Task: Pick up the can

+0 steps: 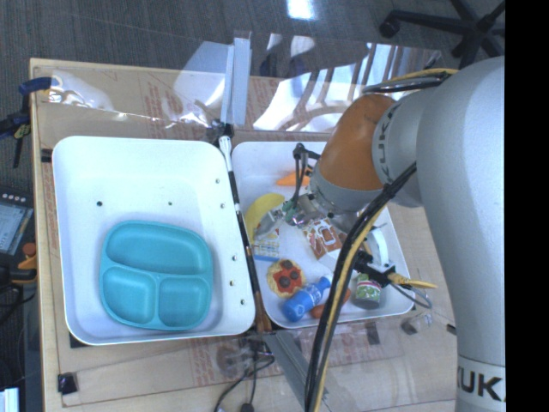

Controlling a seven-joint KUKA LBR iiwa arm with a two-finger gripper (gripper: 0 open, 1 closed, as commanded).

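**Arm over right bin; can lies at bin's near right corner**

Camera view. The desk [111, 363] carries two shallow white bins side by side. The left bin [129, 166] holds a turquoise divided tray [157, 275] with three compartments, lying flat toward the near side.

The right bin [257, 157] holds a crowd of small items. The can [368, 293], green-sided with a dark top, sits near the bin's near right corner, just beside a thin yellow-handled item [410, 281] that lies across the rim. A blue bottle [306, 299] lies tilted on its side at the near edge. Just beyond it is a round yellow piece with red spots [286, 275], resembling a toy pizza. A yellow banana-shaped item [262, 206] lies toward the divider between the bins, and an orange item [288, 179] shows farther back. A red and white packet [324, 239] lies near the middle.

The arm [450, 161] reaches in from the right, its orange band [360, 144] above the middle of the right bin. The gripper [298, 211] points down among the items near the banana-shaped piece, well apart from the can. Whether the jaws are spread or pressed together cannot be told. Dark cables [343, 290] hang from the wrist across the bin.
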